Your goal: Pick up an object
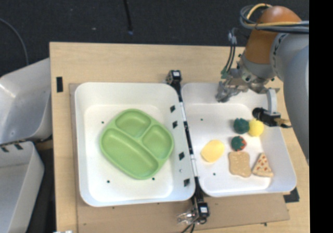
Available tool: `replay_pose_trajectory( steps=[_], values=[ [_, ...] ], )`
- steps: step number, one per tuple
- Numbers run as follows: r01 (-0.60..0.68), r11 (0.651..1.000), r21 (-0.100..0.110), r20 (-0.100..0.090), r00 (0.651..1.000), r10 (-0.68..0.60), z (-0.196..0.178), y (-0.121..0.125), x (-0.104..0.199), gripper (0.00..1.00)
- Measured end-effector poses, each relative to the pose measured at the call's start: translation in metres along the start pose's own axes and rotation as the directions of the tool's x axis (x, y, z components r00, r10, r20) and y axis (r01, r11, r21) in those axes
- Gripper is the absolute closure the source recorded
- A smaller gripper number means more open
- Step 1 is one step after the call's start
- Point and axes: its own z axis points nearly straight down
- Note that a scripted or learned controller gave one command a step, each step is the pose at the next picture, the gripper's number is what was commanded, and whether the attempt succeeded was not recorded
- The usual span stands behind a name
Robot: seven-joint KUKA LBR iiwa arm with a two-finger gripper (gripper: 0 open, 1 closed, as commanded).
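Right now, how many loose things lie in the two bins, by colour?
Green: 2 — tray, dark ball
Yellow: 2 — ball, lemon
Red-green: 1 — berry
Tan: 2 — toast, pizza
Total: 7

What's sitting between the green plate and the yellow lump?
In the camera view, only the two bins' adjoining white rims separate the green divided plastic plate from the round yellow toy lump.

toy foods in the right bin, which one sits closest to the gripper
The dark green toy, at the top of the cluster, lies nearest the gripper. The yellow ball beside it is slightly farther; the toast and pizza slice lie farthest.
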Motion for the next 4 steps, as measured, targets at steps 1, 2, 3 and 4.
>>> replay_pose_trajectory(
  steps=[1,2,3,4],
  values=[
    [-0.003,1.0,-0.002,-0.003,1.0,0.003,-0.065,0.0,0.0,1.0],
    [-0.002,1.0,-0.004,-0.002,1.0,0.002,-0.13,0.008,-0.002,1.0],
    [0.0,1.0,0.002,-0.003,1.0,0.0,-0.142,0.008,-0.003,1.0],
    [-0.002,1.0,0.005,-0.004,1.0,0.002,-0.128,0.007,0.047,1.0]
  ],
)
